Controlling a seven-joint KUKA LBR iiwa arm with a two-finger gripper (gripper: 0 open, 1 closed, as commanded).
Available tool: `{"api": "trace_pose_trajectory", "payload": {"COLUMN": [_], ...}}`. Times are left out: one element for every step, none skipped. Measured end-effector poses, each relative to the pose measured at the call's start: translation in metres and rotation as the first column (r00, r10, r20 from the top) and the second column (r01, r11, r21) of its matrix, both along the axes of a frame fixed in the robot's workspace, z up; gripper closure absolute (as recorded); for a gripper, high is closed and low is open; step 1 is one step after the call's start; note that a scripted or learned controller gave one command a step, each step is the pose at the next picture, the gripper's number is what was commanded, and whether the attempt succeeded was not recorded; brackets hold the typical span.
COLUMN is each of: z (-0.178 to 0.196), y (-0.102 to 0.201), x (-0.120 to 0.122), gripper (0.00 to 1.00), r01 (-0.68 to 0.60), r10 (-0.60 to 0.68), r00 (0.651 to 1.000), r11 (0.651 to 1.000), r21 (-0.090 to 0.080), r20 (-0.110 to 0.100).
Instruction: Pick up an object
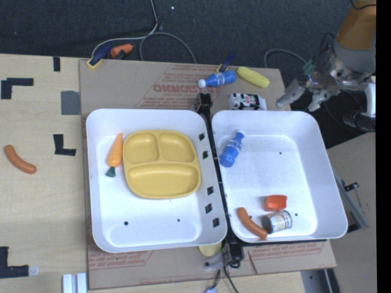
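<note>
My gripper hangs above the bench just beyond the far right corner of the right bin, open, with nothing between its fingers. In the right bin lie a blue bottle near the far left side, an orange block, a small jar and a brown-orange sausage near the front. The left bin holds a yellow divided plate and a toy carrot beside it. All of these are well apart from the gripper.
Behind the bins on the cardboard lie a second blue bottle, a yellow corn-like toy and a black-and-white item. A sausage lies on the wooden table at left. A clamp and cables sit at the back.
</note>
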State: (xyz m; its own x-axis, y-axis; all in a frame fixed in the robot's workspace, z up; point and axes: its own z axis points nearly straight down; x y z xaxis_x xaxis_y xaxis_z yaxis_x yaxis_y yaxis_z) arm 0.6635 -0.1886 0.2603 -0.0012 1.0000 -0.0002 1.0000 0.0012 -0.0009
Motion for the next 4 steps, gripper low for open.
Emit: {"api": "trace_pose_trajectory", "payload": {"z": [-0.117,-0.177,-0.173,-0.163], "y": [-0.037,-0.022,0.046,0.045], "x": [-0.056,-0.121,-0.179,-0.178], "gripper": [0.00,0.00,0.00,1.00], "r01": [0.004,0.000,0.000,0.002], "r10": [-0.004,0.000,0.000,-0.002], "r00": [1.000,1.000,1.000,1.000], "r11": [1.000,1.000,1.000,1.000], "r21": [0.001,-0.002,-0.005,-0.002], "r20": [-0.010,0.003,0.010,0.006]}}
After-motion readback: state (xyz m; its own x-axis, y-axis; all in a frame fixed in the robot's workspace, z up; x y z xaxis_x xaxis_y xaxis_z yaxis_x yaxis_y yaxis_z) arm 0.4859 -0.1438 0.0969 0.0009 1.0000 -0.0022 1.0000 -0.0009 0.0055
